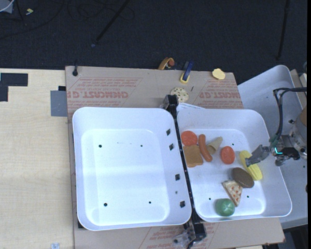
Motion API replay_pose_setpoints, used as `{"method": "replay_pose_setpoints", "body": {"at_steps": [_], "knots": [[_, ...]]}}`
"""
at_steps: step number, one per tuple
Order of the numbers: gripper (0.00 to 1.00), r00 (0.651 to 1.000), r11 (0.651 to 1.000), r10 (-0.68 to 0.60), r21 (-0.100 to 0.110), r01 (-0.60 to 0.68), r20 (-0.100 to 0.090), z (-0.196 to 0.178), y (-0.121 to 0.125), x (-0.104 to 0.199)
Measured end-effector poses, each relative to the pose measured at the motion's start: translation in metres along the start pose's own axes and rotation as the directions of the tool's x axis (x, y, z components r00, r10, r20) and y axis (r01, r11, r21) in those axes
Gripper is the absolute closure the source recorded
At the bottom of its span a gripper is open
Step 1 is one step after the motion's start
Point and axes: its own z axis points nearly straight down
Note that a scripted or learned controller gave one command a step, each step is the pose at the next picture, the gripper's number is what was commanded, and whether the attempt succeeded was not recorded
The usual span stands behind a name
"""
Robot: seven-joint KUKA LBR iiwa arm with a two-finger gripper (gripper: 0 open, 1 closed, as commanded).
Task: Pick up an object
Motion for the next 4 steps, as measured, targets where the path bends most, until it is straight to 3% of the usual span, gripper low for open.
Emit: {"method": "replay_pose_setpoints", "body": {"at_steps": [1,2,3,4], "knots": [[0.0,1.0,1.0,-0.006,0.002,0.006,-0.001,0.124,0.058,-0.006],[0.0,1.0,1.0,-0.006,-0.006,0.006,0.0,0.127,0.143,0.031],[0.0,1.0,1.0,0.003,0.007,-0.003,-0.003,0.128,0.075,0.059],[1.0,1.0,1.0,0.004,0.004,-0.004,-0.001,0.118,0.077,0.056]]}}
